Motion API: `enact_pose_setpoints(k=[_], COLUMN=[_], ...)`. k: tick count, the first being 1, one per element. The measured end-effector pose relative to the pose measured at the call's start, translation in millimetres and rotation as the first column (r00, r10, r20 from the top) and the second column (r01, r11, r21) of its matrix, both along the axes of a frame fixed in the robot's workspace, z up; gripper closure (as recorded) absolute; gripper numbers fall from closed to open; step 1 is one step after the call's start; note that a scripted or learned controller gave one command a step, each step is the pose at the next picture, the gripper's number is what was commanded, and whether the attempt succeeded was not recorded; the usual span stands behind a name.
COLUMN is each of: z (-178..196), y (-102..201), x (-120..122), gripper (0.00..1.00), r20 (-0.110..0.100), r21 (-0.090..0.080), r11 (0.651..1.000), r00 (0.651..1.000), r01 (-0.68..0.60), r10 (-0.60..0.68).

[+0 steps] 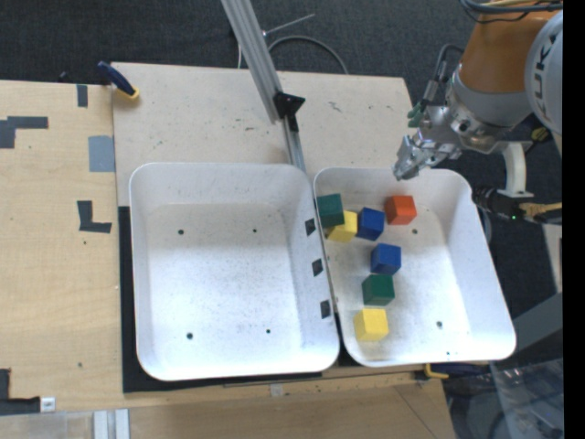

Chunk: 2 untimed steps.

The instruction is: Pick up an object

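Camera view from above: my fingers (409, 165) hang over the back rim of the right bin (475, 254), and I cannot tell whether they are spread or pressed together. An orange cube (400, 209) sits just below them, near the back wall. Beside it a blue cube (370, 223), a green cube (330, 209) and a yellow cube (344, 229) crowd the divider. Open floor lies toward the right wall. The left bin (224, 273) lies alongside on the surface (55, 245).
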<state>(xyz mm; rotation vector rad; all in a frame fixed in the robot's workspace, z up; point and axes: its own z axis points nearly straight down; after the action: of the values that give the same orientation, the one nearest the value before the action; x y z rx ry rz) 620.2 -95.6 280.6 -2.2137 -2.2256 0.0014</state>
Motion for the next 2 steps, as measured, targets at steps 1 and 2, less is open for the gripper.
enact_pose_setpoints(k=[1,2], z=[0.3,-2.5], y=[49.1,106.0], x=[-17.2,-29.2], gripper=[1.00,1.00], r20=[0.000,0.000], r21=[0.000,0.001], r11=[1.000,1.000], r00=[1.000,1.000], r01=[0.000,-0.001], r10=[0.000,0.001])
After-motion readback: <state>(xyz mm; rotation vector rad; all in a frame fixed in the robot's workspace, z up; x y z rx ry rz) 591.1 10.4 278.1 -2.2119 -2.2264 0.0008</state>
